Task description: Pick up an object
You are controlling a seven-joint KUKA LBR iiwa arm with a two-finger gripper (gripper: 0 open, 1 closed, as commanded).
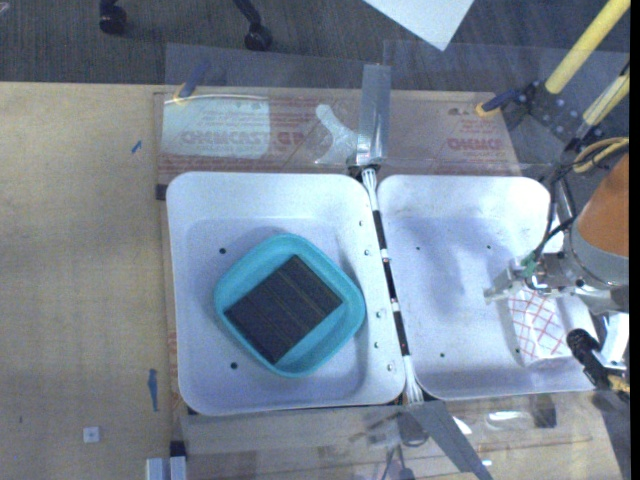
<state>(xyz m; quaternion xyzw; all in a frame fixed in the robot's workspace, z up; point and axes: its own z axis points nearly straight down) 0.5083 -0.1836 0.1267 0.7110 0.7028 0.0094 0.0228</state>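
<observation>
A teal square dish (343,295) lies in the left bin (200,218), turned like a diamond. A dark grey ribbed block (282,308) rests flat inside the dish. In the right bin (450,218), a red-and-white checked piece (535,330) lies against the right wall. My gripper (515,276) hangs low over the right bin's right side, just above the upper-left edge of the checked piece. The arm's orange band (612,213) is at the frame's right edge. The gripper's body hides the top of the checked piece.
A metal divider (376,108) stands behind the seam between the bins, with clear taped sheets (230,133) to either side. Yellow-handled poles and cables (590,38) crowd the far right. The wooden benchtop (70,268) stretches left of the bins.
</observation>
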